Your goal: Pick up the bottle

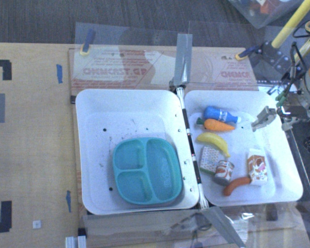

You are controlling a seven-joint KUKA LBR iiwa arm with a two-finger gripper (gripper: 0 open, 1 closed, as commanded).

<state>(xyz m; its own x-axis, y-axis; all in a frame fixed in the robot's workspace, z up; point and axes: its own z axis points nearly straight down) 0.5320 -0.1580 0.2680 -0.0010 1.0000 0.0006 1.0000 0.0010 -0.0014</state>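
Grey metal end effector (262, 119), dark cables

Glossy plastic bottle (220, 114); smooth teal plastic tray (146, 170)

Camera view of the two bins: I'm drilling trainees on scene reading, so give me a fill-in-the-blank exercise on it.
1. The teal tray lies in the ____ bin.
2. The blue bottle touches the ____, just below it.
3. The gripper hovers at the bottle's ____ side.

Missing words: left; carrot; right
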